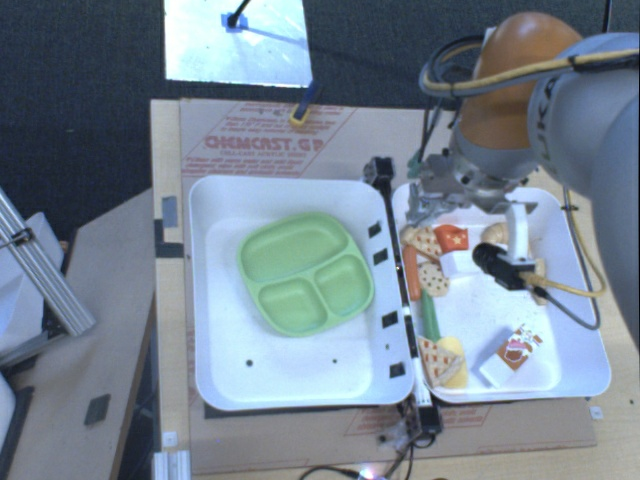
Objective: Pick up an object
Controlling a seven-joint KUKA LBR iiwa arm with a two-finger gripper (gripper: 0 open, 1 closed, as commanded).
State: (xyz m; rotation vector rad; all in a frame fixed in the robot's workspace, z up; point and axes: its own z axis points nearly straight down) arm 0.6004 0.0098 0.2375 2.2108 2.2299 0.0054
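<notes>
Lying lengthwise along divider: green stick [429, 315]

Pale green tray [303, 276] — white bins [215, 368] — orange-banded grey arm [560, 88].

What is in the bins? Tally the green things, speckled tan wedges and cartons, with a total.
Green things: 2, the plate and the stick
Speckled tan wedges: 3
Cartons: 1
Total: 6

The board [268, 140] under the bins bears red print reading roughly "CHEMCAST GP" (smaller lines around it are too blurred to read).
</notes>
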